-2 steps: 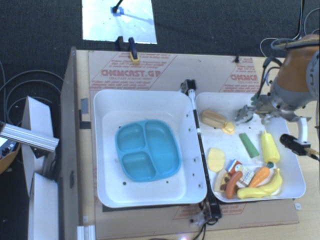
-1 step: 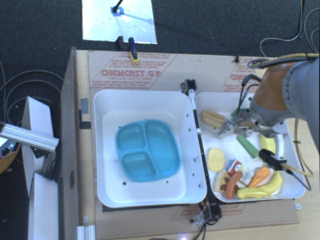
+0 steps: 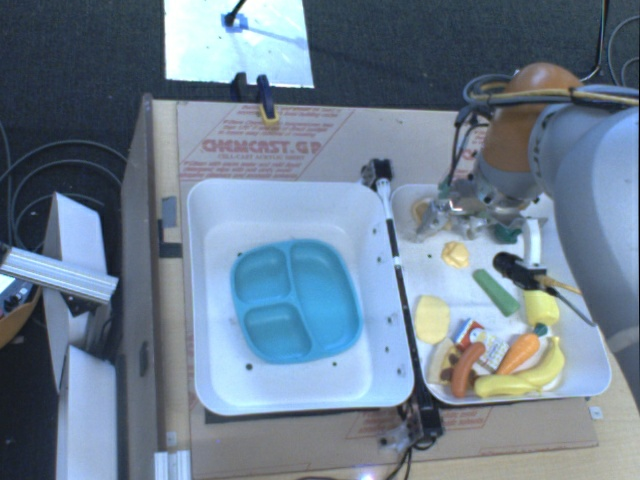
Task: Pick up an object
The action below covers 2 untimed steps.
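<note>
1. Far left: dark carpet floor, loose black cables (image 3: 35,163), a white box (image 3: 75,233) and an aluminium profile (image 3: 60,274) beside the bench.
2. Bench top is a cardboard sheet (image 3: 300,133) with red print. A blue-and-yellow clamp (image 3: 265,98) sits at its back edge, and a pale square sheet (image 3: 240,28) lies on the floor behind it.
3. Left bin (image 3: 215,228): a blue divided plate (image 3: 296,300) lies flat near the centre.
4. Right bin (image 3: 418,273) holds all the pick candidates. A yellow slice (image 3: 432,319) lies flat by its left wall.
5. The gripper (image 3: 448,224) is low over the back-left corner of the right bin. Can't tell if it is open or closed, and nothing is visibly held. A small yellow piece (image 3: 455,255) lies just in front of it, apart.
6. A sausage (image 3: 466,366) lies at the front, long axis tilted lower-left to upper-right, beside a small red-and-white box (image 3: 470,332).
7. A green stick (image 3: 496,292) lies mid-bin, long axis upper-left to lower-right.
8. A carrot (image 3: 520,351) lies on a diagonal with its narrow tip lower-left. A banana (image 3: 525,378) runs along the front wall, curving up at its right end.
9. A yellow round piece (image 3: 541,308) sits just behind the carrot.
10. The grey arm (image 3: 590,168) with the orange band enters from the right.
</note>
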Each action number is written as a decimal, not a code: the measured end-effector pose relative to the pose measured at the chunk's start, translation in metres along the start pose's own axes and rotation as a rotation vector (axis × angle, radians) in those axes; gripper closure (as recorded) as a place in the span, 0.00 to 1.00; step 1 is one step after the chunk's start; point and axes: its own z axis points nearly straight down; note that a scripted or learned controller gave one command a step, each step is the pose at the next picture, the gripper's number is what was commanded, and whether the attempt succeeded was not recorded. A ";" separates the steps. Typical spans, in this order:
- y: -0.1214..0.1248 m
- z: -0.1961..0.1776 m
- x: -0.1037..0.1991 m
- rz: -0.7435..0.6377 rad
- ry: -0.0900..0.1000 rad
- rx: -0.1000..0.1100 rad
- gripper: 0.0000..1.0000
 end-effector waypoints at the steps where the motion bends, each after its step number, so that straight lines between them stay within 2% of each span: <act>1: -0.014 -0.001 0.015 0.007 -0.003 -0.023 0.00; 2: 0.001 -0.001 0.009 0.003 0.004 -0.002 0.00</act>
